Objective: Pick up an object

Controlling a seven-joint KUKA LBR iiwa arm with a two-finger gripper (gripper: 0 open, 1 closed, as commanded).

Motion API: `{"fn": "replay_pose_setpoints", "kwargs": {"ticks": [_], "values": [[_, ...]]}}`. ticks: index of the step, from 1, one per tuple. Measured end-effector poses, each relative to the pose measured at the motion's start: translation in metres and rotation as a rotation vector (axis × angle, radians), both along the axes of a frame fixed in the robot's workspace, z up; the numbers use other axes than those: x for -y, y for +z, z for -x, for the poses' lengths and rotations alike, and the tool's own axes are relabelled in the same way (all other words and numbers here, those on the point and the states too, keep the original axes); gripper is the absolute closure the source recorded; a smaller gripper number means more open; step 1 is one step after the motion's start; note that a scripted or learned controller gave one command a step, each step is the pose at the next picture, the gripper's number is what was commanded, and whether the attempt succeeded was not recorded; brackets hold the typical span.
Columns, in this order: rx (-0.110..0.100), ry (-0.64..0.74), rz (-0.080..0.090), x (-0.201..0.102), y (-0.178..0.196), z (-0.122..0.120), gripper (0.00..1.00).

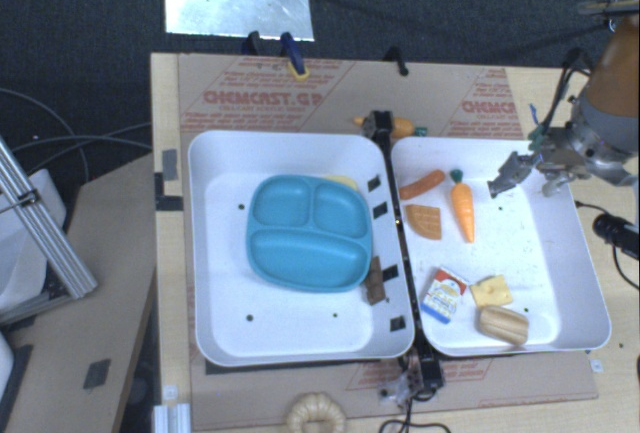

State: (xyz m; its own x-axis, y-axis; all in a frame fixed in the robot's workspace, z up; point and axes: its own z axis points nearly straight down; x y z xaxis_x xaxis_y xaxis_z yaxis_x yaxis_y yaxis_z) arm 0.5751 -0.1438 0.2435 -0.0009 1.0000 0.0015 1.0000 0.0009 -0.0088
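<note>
The right bin (560, 251) holds several toy foods: a carrot (463, 207), a red-orange sausage (421, 184), an orange wedge (424, 221), a small printed box (444, 295), a yellow cheese piece (490, 291) and a tan bread loaf (502, 324). My gripper (528, 179) hangs over the upper right part of this bin, to the right of the carrot and apart from it. Its two fingers stand spread and open, with nothing between them.
The left bin (225, 321) holds a blue divided plate (308, 231), with a yellow piece (343, 181) peeking out behind it and a small brown item (375, 286) at its right. Black clips line the divider between the bins. A yellow toy (401, 128) lies behind the bins.
</note>
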Motion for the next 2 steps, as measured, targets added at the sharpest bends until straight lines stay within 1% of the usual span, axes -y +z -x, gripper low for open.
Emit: {"fn": "replay_pose_setpoints", "kwargs": {"ticks": [1, 2], "values": [[0.01, 0.002, 0.002, 0.0, 0.005, -0.002, 0.0], [0.005, 0.0, 0.001, 0.006, -0.055, -0.001, 0.0]]}}
